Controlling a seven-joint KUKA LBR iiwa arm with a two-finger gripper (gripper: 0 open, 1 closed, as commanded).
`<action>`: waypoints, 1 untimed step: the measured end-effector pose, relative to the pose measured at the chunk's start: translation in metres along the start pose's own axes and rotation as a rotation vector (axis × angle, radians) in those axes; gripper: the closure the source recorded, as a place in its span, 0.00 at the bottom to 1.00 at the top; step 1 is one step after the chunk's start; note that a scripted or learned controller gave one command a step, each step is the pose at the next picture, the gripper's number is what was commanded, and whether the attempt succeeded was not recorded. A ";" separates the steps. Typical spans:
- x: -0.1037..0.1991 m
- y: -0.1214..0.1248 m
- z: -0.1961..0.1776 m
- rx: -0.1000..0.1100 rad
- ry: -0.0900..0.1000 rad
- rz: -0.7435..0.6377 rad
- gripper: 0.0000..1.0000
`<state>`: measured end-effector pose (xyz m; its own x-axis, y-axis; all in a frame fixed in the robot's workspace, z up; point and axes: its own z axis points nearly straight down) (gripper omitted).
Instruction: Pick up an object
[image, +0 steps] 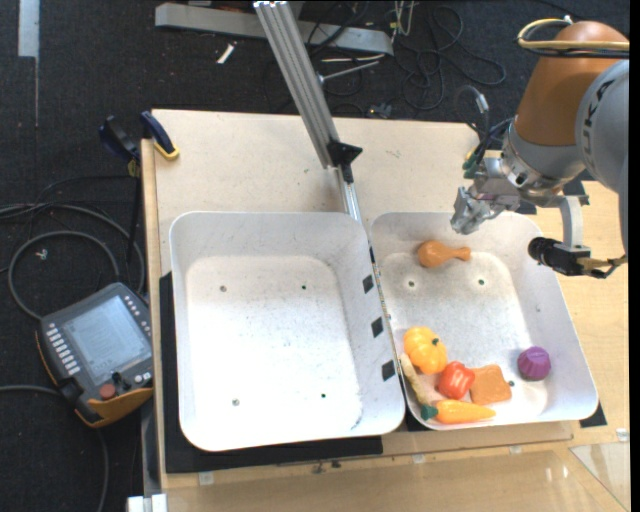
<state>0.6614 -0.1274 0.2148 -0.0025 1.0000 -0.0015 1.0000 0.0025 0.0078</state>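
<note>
— Where's the gripper (468, 222) sitting?

— Above the far rim of the right bin (560, 300), just beyond a toy chicken drumstick (441, 253). I cannot tell how it is set from here.

— It holds nothing?

— Nothing I can see. The drumstick lies on the bin floor, apart from it.

— And the rest?

— Along the near edge: a yellow pepper (425, 350), a red pepper (455, 379), an orange block (491, 385), a carrot (463, 411), and a purple ball-like piece (534, 363) nearer the right wall.
</note>
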 end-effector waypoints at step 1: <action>0.000 0.001 -0.015 0.004 0.001 0.001 1.00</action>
<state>0.6624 -0.1272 0.2302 -0.0018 1.0000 -0.0008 1.0000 0.0018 0.0041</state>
